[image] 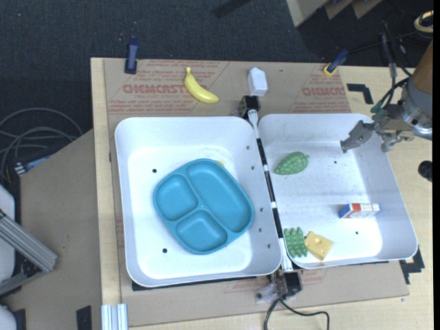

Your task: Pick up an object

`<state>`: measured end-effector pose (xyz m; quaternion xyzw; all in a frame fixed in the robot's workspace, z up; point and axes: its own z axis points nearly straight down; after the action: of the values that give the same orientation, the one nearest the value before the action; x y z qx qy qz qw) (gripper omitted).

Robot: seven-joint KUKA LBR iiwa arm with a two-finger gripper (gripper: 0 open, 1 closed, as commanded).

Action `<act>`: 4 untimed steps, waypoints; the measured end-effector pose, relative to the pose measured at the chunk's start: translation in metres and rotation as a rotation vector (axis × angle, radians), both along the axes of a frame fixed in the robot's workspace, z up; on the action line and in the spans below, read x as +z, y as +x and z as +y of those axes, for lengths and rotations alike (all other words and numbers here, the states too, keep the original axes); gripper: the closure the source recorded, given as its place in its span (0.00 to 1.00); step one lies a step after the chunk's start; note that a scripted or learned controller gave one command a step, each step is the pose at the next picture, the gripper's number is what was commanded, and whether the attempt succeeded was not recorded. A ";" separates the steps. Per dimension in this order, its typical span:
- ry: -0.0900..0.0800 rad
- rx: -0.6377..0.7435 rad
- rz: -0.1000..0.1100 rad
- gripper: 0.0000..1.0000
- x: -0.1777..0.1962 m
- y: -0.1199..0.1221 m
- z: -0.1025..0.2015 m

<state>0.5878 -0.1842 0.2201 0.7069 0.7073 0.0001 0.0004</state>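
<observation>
**Over the right bin's far corner: gripper and nearby objects**

Over the far right corner of the right bin (385,243), the gripper (368,137) hangs from the arm (419,102), which enters from the right edge. One dark finger (355,137) points down and to the left; a second finger cannot be made out clearly, so whether the jaws are open or closed cannot be told. Nothing is seen between them.

Object positions relative to the jaws:

- Green leaf-shaped toy (291,163): to the left of the jaws and slightly nearer the camera, lying on the bin floor close to the divider between the bins. It is apart from the gripper.
- Small red, white and blue carton (358,210): nearer the camera than the jaws, almost directly below them in the view, lying on its side.
- Yellow cheese wedge (319,245): further toward the near edge, touching a small green ridged toy (295,242) on its left.
- Blue divided plate (201,204): well to the left of the jaws, lying in the left bin (130,157).
- Banana (199,88): far left of the jaws, on the board behind the left bin.
</observation>
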 end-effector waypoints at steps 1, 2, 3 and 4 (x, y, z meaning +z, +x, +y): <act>0.000 -0.002 0.003 0.00 -0.067 -0.057 -0.040; 0.002 -0.001 0.003 0.00 -0.084 -0.083 -0.020; 0.002 0.000 0.003 0.00 -0.127 -0.077 -0.007; 0.000 -0.001 0.000 1.00 -0.117 -0.077 -0.008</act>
<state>0.5112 -0.1918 0.1031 0.7074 0.7069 0.0003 0.0004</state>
